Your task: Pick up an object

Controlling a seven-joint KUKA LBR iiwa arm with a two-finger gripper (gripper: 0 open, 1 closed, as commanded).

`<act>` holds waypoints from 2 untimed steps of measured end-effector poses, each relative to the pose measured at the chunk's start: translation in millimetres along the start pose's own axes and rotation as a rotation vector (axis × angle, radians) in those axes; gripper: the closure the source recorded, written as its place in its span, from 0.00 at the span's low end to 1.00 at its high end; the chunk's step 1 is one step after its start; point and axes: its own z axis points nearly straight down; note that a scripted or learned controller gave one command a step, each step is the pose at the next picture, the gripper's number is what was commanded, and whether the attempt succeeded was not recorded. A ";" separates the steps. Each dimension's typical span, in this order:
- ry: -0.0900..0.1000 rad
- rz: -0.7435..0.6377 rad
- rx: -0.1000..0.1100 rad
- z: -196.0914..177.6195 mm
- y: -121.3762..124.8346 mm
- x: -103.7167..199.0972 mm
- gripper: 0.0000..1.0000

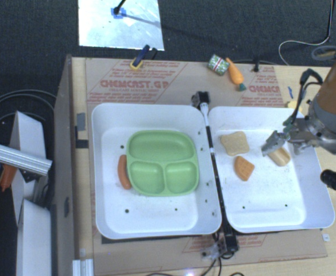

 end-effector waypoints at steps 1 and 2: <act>0.001 0.000 0.003 95.3 21.8 21.1 0.00; 0.000 0.002 0.000 157.7 21.3 20.4 0.00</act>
